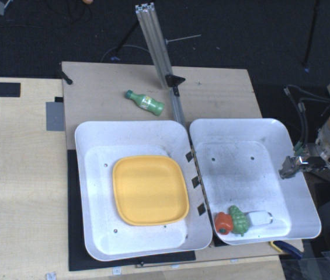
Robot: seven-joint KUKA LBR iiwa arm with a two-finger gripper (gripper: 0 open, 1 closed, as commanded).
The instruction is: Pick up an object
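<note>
Gripper (287,169) sits at the far right edge of the right bin (281,133), just over its rim, roughly mid-height of that bin. Dark and small in the camera view; can't tell if it's apart or together, and nothing visible in it.

Objs to pick lie in the right bin's near corner, well apart from the gripper, toward the view's bottom and somewhat left of it. Three things bunched there: red-orange toy (223,223) on the left, green knobbly toy (239,220) touching it on the right, then a white item (259,218) just beside the green one, hard to make out vs the white bin floor. Rest of that bin's floor shows grey scuffing.

Left bin (89,156) holds a yellow square plate (150,189) w/ rounded corners, lying flat about centre. Black clips (195,181) sit along the seam btwn the two bins.

Green bottle (145,102) lies on its side on the bench (223,92) behind the left bin, outside both bins. Slanted metal rail (156,37) runs from the view's top down to the seam behind the bins.
</note>
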